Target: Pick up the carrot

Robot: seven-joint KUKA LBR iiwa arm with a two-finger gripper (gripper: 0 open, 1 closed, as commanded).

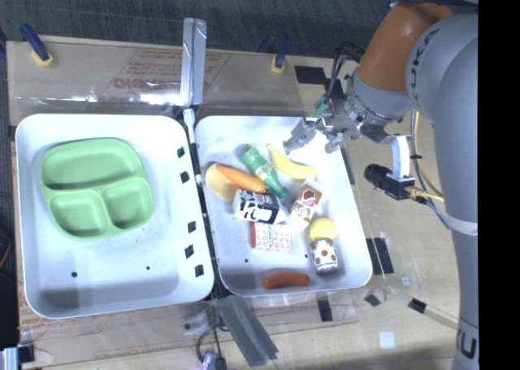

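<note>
The gripper (315, 134) hovers open and empty over the right bin's (357, 230) far edge; the carrot (236, 177) lies near its left wall; best approach straddling its narrow width.

Carrot (236, 177) in right bin (351, 222), left of banana (290, 165).

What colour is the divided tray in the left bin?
Light green; the divided tray shows clearly in the camera view, lying in the left white bin.

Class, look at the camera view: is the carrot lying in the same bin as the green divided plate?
No, the carrot lies in the right bin, while the green plate sits in the left bin.
</note>
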